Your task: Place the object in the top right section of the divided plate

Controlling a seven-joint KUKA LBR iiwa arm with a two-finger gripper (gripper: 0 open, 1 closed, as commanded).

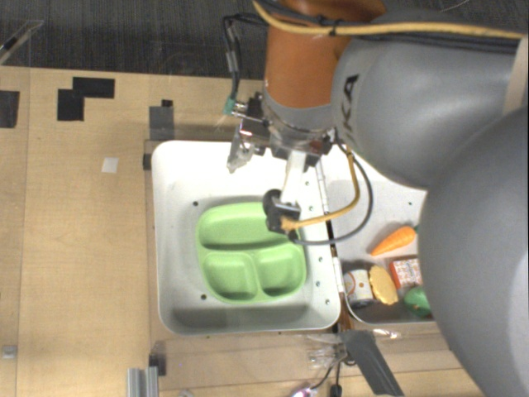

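A light green divided plate (240,255) lies in the left white bin (178,222), with one long section on its far side and two smaller ones on the near side. All three sections look bare. My gripper (240,151) hangs over the far edge of that bin, just beyond the plate and a little left of its middle. I see nothing held in it. The arm's grey body and orange band cover most of the right bin.
In the right bin (388,308) lie an orange carrot (394,240), a small can (357,286), a yellow piece (383,284), a red-and-white box (406,273) and a green item (417,301). Black blocks (83,96) sit on the wooden bench at far left.
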